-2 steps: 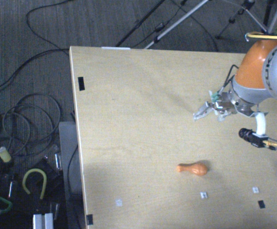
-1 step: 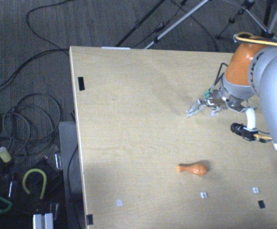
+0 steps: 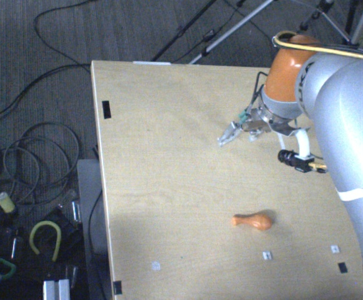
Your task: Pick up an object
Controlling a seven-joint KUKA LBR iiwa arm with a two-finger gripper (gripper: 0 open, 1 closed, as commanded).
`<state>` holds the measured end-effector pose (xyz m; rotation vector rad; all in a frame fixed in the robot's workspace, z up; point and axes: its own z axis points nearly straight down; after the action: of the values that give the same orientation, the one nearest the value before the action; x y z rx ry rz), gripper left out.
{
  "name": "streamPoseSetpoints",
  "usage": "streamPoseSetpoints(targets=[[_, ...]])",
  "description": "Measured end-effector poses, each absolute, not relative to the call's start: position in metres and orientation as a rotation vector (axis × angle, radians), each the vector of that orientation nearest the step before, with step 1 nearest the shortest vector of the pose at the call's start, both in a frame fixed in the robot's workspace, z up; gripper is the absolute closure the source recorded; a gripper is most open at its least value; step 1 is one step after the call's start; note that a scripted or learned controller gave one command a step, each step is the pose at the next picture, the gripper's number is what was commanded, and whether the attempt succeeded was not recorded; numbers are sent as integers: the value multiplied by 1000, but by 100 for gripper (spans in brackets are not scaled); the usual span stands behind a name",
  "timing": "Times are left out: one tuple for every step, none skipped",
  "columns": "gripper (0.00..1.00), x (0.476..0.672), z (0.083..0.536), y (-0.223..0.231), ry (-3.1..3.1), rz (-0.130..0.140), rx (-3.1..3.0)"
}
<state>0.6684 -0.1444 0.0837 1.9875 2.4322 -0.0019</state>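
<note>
My jaws hang right of centre, apparently pressed together, pinching nothing. The orange pear-shaped object lies on the desk, lower right (well apart). I should spread first, then descend across its narrow neck.

My arm is cut off by the right edge, so its base is hidden. My tool is too small and blurred to read its fingers. The desk runs off the bottom edge.
</note>
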Motion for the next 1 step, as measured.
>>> streamPoseSetpoints(targets=[[0,668,128,-204,2264,-3,2176]])
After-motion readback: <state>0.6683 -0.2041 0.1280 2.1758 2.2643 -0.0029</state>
